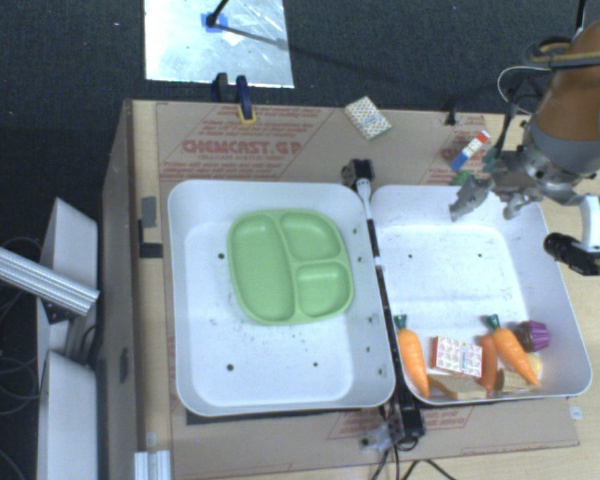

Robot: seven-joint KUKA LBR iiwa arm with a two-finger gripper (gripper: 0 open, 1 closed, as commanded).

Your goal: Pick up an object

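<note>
Gripper [490, 196] hovers over right bin's [460, 268] far edge, grip unclear; next, drop toward carrots [412, 360] at near side

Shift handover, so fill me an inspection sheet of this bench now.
Surface: cardboard-covered bench bearing the left bin and the right bin.
Job's things: in the right bin's near edge, a carrot, a second carrot, a patterned block and a purple piece.
Clutter: green divided plate in the left bin; small box on the bench.
Grippers: tool above the right bin's far edge, holding nothing visible.
Cables: dark cables by the arm.
Surroundings: shiny sheet on dark floor.
</note>
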